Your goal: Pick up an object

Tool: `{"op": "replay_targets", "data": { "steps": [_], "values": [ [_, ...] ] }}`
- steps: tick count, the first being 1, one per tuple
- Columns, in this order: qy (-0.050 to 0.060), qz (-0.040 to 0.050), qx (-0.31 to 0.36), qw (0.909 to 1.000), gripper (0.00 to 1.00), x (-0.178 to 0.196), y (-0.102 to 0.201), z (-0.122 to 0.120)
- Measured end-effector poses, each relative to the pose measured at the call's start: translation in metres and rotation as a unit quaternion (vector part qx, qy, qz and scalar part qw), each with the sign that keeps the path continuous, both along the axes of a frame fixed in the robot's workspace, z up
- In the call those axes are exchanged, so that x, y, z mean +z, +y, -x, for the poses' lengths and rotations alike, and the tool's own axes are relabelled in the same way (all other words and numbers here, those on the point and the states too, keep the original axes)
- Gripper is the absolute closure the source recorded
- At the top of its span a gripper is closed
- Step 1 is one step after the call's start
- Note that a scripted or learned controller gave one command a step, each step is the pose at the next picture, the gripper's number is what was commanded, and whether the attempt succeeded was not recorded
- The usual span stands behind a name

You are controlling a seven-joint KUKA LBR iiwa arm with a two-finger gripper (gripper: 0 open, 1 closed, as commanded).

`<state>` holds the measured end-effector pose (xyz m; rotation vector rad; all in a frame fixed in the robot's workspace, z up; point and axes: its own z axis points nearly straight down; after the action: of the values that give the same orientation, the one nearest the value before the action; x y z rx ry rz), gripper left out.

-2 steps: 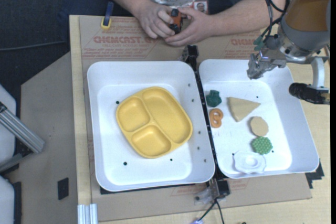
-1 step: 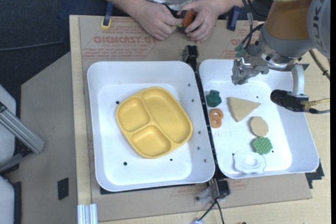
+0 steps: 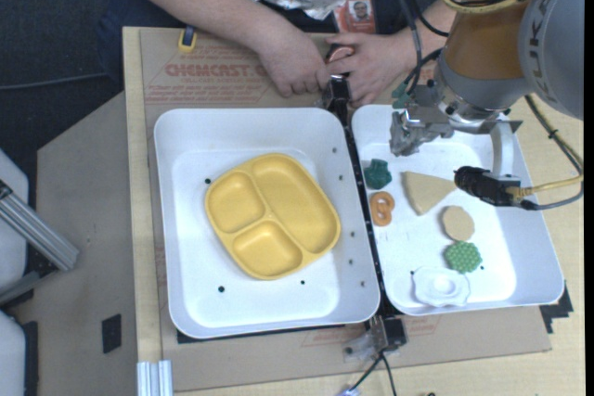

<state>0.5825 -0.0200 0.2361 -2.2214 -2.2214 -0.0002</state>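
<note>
Nearest us lies a white lump [image 3: 440, 287] at the right bin's [image 3: 543, 266] front edge; behind it we see a green disc [image 3: 462, 256], a tan round [image 3: 457, 223], a tan wedge [image 3: 426, 191], an orange ring [image 3: 381, 207] and a dark green piece [image 3: 376, 172]. We find the gripper [image 3: 408, 133] just behind that green piece, holding nothing; whether its jaws are open we cannot tell. Left of the ring, a yellow tray [image 3: 271, 215] sits in the left bin [image 3: 176, 227].

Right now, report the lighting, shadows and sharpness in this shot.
Camera view: even overhead light, no harsh glare on either white bin; the yellow divided tray casts a soft shadow on its near side; the food pieces in the right bin look crisp; the arm's orange band, nearest the lens, looks slightly soft.
</note>
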Motion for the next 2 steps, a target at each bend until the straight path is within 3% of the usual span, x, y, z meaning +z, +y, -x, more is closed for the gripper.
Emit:
{"op": "replay_targets", "data": {
  "steps": [2],
  "values": [
    [0.000, 0.0000, 0.000, 1.0000, 1.00, -0.013, 0.070, 0.028]
  ]
}}
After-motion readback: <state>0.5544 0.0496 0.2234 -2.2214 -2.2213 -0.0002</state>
